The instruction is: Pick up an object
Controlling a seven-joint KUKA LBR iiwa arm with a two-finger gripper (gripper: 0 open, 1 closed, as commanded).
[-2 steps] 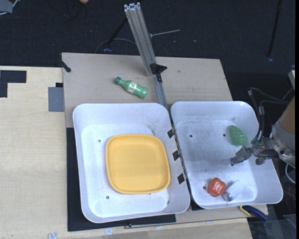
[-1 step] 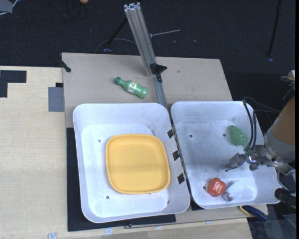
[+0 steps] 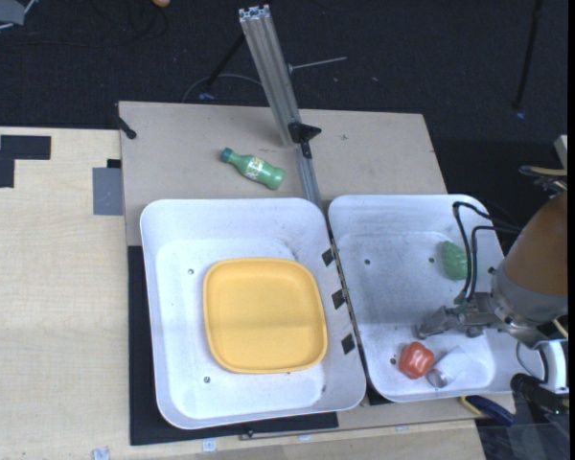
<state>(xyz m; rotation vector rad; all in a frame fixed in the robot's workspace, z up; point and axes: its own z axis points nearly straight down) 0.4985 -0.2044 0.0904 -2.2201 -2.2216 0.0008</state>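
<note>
1. The arm reaches into the right bin from the right, its gripper low over the bin floor.
2. Whether the jaws are open or closed cannot be told.
3. A red object lies just below the gripper, near the front wall.
4. A green object sits further back.
5. A yellow plate lies in the left bin.
6. A green bottle lies on the bench behind the bins.
</note>
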